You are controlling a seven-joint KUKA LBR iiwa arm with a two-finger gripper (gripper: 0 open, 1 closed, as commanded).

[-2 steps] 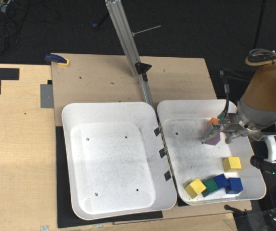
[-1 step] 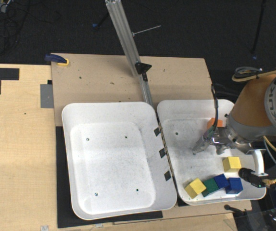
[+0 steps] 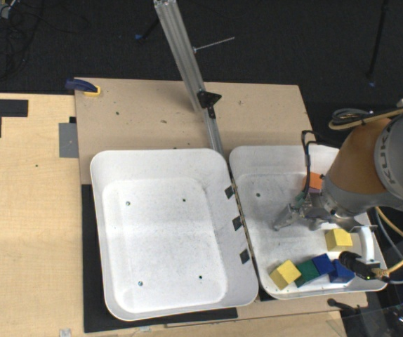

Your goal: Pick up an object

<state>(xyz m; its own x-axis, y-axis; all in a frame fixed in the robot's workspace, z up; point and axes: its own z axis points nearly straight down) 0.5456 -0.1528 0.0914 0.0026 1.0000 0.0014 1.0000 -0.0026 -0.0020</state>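
The gripper is seen low inside the right bin, its tip near the bin floor; whether it is open or closed cannot be told, and nothing is seen in its grasp. An orange block is partly hidden behind the arm. Three blocks — yellow, yellow, green — and blue blocks lie along the bin's near side. The left bin is also visible.

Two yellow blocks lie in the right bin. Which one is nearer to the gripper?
The upper yellow block, alone just right of the gripper. The other yellow block lies lower, touching the green block.
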